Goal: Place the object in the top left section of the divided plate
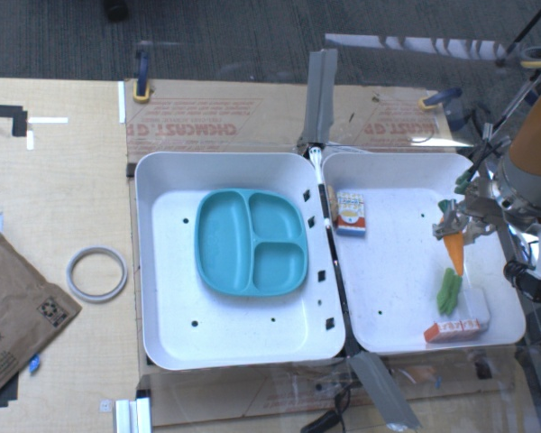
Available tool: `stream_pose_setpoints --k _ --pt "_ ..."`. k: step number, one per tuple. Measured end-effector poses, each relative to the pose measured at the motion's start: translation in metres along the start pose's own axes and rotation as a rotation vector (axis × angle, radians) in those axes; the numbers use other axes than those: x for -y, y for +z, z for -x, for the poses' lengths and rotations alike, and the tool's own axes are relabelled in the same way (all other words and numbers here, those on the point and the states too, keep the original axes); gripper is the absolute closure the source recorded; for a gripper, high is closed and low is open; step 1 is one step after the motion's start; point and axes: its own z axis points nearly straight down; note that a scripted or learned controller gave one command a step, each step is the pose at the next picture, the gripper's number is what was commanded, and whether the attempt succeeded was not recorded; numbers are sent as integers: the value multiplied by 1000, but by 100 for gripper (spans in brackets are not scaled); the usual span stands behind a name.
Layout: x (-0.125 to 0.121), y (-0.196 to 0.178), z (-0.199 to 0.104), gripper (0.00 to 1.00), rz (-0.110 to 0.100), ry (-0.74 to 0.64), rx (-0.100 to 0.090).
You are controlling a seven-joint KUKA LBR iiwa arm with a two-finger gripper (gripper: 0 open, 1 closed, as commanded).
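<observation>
Orange toy carrot with green plastic leaves lies in the right white bin, its orange tip just under the claw. Whether the claw is clenched, I cannot tell. It should close firmly, lift straight, then travel left to the turquoise divided plate.

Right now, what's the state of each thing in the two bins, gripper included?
Divided plate: flat in the left bin, nothing in its sections.
Toy carrot: in the right bin, orange tip up at the gripper.
Small carton: lying flat, right bin, near the divider.
White box: resting at the right bin's front corner.
Gripper: over the carrot's orange end.
</observation>
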Motion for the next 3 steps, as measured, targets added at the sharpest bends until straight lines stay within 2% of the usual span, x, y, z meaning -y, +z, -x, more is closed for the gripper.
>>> stream_pose_setpoints --k 1,2,3 --pt "1 75 -64 100 -3 -106 -1" --pt "20 111 -50 100 -1 -344 -2" --pt "-20 11 -131 100 0 -220 0"
